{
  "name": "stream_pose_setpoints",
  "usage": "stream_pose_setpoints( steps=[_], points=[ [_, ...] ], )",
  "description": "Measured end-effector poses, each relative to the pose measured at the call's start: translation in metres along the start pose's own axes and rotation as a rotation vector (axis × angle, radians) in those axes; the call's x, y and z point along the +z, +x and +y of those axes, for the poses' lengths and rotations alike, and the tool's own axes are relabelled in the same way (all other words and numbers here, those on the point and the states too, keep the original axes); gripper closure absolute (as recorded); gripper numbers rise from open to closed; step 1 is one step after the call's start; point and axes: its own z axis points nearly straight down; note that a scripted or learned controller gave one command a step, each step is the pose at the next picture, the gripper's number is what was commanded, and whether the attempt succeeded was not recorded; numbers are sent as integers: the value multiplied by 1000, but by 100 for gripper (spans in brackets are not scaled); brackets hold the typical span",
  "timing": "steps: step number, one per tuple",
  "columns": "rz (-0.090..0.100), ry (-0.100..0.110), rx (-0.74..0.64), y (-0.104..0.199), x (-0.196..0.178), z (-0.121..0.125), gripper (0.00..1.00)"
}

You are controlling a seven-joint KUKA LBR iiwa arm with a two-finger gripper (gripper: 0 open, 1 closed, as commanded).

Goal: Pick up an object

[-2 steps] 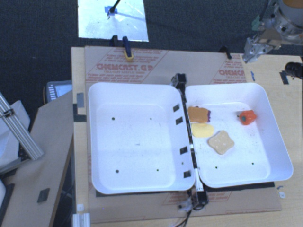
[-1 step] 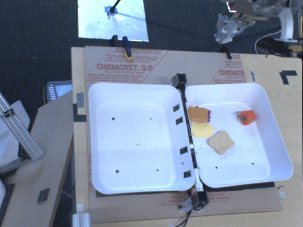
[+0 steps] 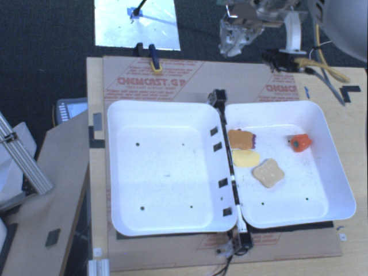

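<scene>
The bench (image 3: pixel 172 76) is carrying two shallow white bins side by side. The left bin (image 3: pixel 164 211) is lying bare, while the right bin (image 3: pixel 325 194) is holding four small pieces, all gathered in its far half. The arm (image 3: pixel 339 10) is reaching in from the far right, mostly cut off by the top edge, and is hanging well above and beyond the bins' far rims.

Its gripper (image 3: pixel 233 45) is pointing down over the bench's far edge, well apart from every piece; nothing is sitting between its tips, but glare and blur are making it impossible to tell whether the claw is apart or together.

Among the pieces, a tan waffle-like toy (image 3: pixel 268 173) is lying nearest the viewer, a flat pale yellow piece (image 3: pixel 246 158) is touching or just beside it to the left, an orange bread-like piece (image 3: pixel 241 139) with a purple edge is sitting just beyond that, near the divider, and a small orange-red vegetable toy (image 3: pixel 299 142) is resting alone to the right.

As a judgement, the picking is not yet begun: the arm is waiting ahead of its approach. The next move is calling for travel toward the near side and descent over one piece; the vegetable toy, standing apart, looks the easiest to close on cleanly.

The exact identity of the pieces is staying hard to make out.
</scene>
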Motion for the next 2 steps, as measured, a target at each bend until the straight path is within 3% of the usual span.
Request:
stream_pose_setpoints(
  steps=[1, 2],
  points=[
    [0, -3, 1, 79, -22, 1, 100],
    [0, -1, 4, 139, -32, 2, 100]
  ],
)
